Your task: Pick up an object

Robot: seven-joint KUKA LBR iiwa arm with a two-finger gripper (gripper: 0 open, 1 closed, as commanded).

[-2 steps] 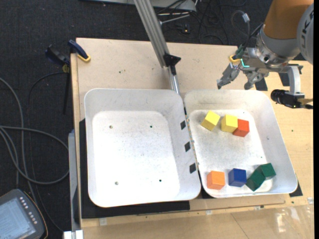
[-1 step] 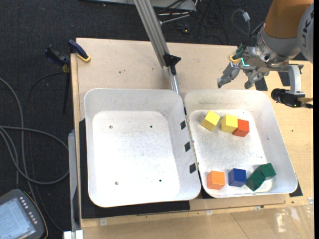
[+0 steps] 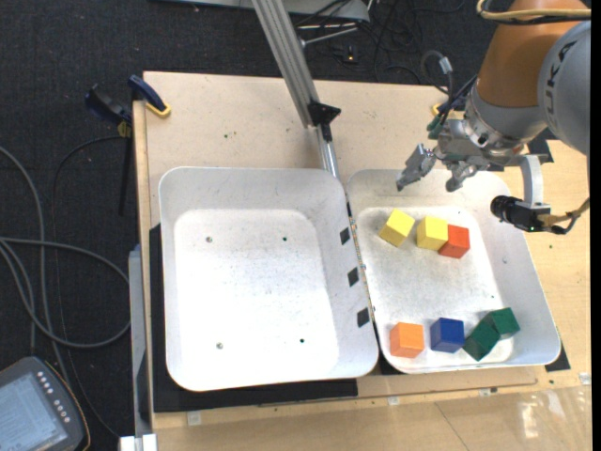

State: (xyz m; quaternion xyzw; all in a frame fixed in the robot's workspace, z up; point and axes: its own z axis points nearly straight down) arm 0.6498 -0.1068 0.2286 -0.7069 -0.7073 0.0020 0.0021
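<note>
My gripper (image 3: 435,172) hangs open above the far edge of the right bin (image 3: 521,280), with nothing between its two fingers. Just below it in the bin lie two yellow cubes (image 3: 398,226) (image 3: 432,233) and a red-orange cube (image 3: 455,241) in a row. Along the bin's near side sit an orange cube (image 3: 407,338), a blue cube (image 3: 448,334) and two green cubes (image 3: 483,339) (image 3: 504,321). The gripper is apart from all of them.
The left bin (image 3: 178,280) lies beside the right one on the wooden bench (image 3: 235,120). A slanted metal pole (image 3: 286,50) crosses the back of the bench. A blue and yellow clamp (image 3: 150,97) grips the bench's far left corner.
</note>
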